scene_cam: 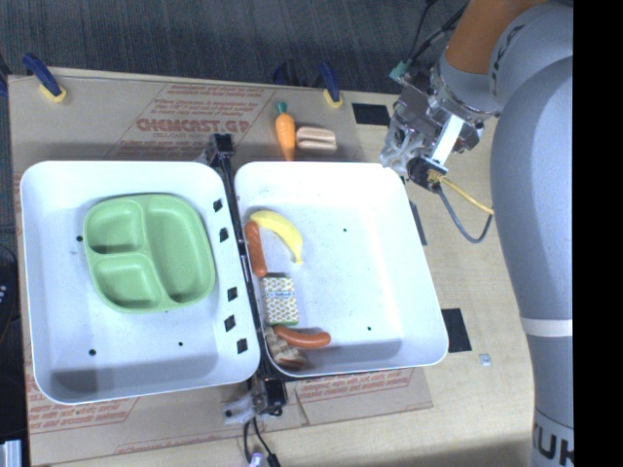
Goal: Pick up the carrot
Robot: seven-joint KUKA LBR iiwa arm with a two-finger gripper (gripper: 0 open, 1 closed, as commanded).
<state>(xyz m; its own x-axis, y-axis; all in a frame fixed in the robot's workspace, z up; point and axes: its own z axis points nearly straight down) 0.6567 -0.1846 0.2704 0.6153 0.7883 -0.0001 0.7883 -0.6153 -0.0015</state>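
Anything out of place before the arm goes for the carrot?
Yes. The carrot lies outside both bins, on the cardboard behind the right bin, beside a hot dog bun. The other food sits bunched along that bin's left wall. The gripper hovers over the bin's far right corner, apart from the carrot.

Tool [401, 160] tilted (arm bent overhead).

Small orange carrot [284, 134] with green top, lying on the cardboard, just behind the right bin's rim
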